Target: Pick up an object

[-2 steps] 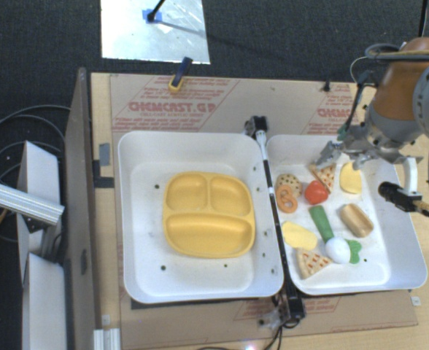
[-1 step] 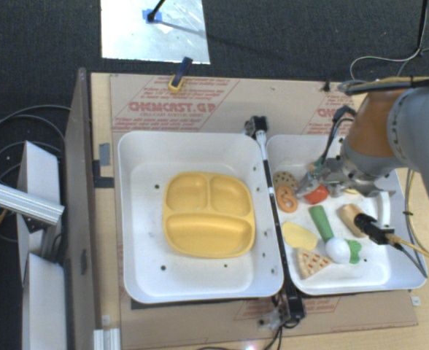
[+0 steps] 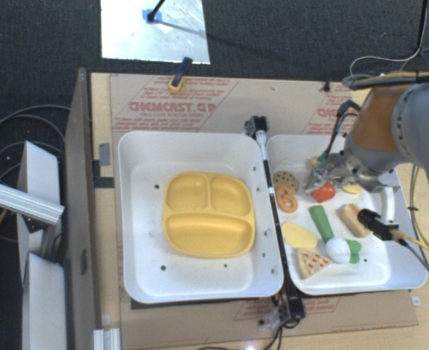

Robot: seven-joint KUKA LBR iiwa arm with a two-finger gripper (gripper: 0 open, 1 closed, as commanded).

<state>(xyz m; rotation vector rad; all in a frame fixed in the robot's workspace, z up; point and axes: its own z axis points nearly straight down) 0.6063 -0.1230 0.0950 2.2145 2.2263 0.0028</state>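
Nearest the camera, the left bin (image 3: 138, 268) holds a yellow divided plate (image 3: 208, 214). Right bin toys: cookie (image 3: 285, 180), pretzel (image 3: 287, 202), cheese wedge (image 3: 300, 235), pizza slice (image 3: 312, 263), green stick (image 3: 320, 222). The gripper (image 3: 330, 170) hangs just above a red tomato (image 3: 323, 192), likely light, hard, slippery; pinch its sides
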